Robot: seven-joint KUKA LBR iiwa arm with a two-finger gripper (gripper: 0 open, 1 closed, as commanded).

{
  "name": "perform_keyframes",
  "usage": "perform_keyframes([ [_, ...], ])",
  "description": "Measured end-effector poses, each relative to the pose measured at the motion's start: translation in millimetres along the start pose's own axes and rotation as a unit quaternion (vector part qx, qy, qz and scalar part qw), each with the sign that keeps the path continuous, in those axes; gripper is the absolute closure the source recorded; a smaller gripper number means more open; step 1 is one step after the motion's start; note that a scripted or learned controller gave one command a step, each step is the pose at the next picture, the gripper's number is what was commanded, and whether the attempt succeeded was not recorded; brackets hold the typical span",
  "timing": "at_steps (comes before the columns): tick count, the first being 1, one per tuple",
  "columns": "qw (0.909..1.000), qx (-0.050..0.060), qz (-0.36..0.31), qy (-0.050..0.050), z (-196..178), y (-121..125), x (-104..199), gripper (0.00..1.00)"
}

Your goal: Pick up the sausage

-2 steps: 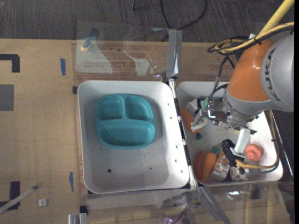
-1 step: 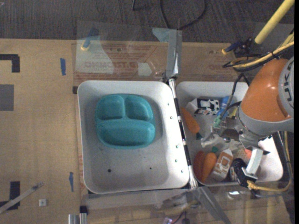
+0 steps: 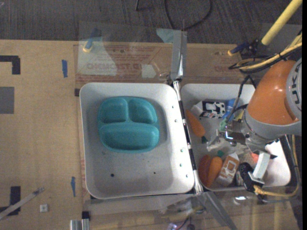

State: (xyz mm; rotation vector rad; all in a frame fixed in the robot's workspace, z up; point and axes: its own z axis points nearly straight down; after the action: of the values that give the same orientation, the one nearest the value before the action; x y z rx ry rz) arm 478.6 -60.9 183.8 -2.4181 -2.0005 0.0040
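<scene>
In the camera view the grey and orange arm [image 3: 273, 104] reaches in from the right edge and hangs over the right bin [image 3: 283, 178], in the lower right of the frame. Its gripper [image 3: 229, 134] sits low among the toys; whether it is open or closed I cannot tell, since the wrist hides it.

The right bin is crowded. An orange, sausage-shaped piece [image 3: 195, 123] lies along the bin's left wall, and I take this to be the sausage, though it could be a carrot. Two more orange pieces [image 3: 211, 169] lie at the bin's lower left, next to a small carton [image 3: 229, 169]. A black-and-white box [image 3: 213, 108] sits near the top.

The left bin [image 3: 91, 176] holds a teal divided plate [image 3: 128, 123].

The main risks, as I judge them: closing on a neighbouring toy in the clutter, mistaking one orange piece for another, or catching the bin wall beside the sausage.
</scene>
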Motion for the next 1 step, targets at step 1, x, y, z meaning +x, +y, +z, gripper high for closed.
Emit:
perform_keyframes([
  [1,0.9885,-0.001,0.151,-0.001,-127.6,-1.8,52.3,0.0],
])
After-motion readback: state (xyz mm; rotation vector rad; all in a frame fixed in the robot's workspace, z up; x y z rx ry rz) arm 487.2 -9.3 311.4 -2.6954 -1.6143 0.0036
